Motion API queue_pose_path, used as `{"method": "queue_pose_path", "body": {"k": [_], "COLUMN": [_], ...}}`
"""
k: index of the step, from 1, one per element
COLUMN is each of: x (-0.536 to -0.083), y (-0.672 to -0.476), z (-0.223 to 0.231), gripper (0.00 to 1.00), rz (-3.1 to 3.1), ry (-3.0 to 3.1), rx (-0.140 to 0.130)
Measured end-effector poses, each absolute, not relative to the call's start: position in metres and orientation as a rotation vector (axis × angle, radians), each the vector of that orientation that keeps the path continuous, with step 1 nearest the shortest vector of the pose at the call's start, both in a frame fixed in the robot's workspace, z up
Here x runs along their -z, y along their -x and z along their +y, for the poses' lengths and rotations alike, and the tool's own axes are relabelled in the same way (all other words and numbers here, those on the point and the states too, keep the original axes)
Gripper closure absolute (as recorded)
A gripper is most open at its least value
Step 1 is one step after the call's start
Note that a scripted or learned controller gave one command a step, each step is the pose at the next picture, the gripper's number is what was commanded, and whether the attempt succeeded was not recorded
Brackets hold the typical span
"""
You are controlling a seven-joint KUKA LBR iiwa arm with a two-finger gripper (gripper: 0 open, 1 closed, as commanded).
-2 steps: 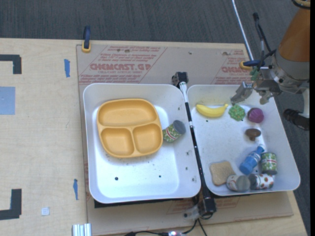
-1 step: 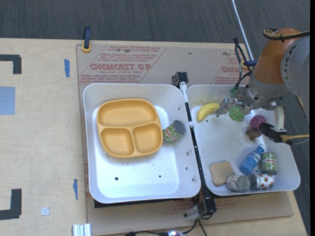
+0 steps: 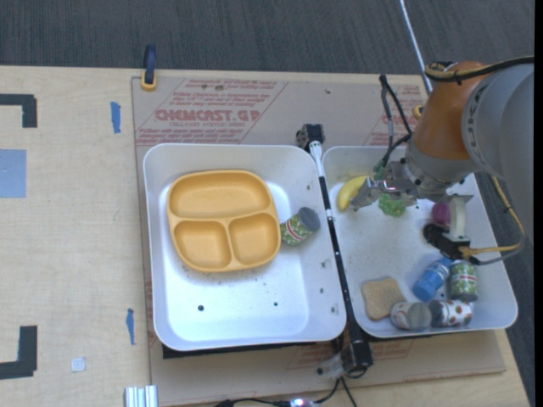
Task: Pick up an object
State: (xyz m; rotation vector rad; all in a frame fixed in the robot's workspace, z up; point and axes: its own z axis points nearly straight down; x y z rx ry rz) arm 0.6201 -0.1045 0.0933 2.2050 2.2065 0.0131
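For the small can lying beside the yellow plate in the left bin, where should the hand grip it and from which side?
Grip the can across its round body, coming straight down from above. It lies on its side against the yellow plate, so close the fingers along the free direction, not toward the plate.

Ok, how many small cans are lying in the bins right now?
4 that I can make out. One green-patterned can lies in the left bin beside the yellow divided plate. In the right bin's near corner: a blue can, a green-labelled can, a spotted can. The arm may hide more.
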Motion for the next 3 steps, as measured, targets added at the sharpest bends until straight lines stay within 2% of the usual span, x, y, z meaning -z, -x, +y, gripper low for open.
{"method": "queue_pose_path", "body": {"k": [1,2,3], "x": [-0.106,-0.186,-0.185], "y": [-0.622,-0.617,-0.616], "z": [-0.107,-0.024,-0.025], "gripper": [1.0,1.0,0.0], "rz": [2.2,2.223,2.222], "ry": [-2.199,-2.218,-2.22], "rx": [-0.017,-0.005,-0.001]}}
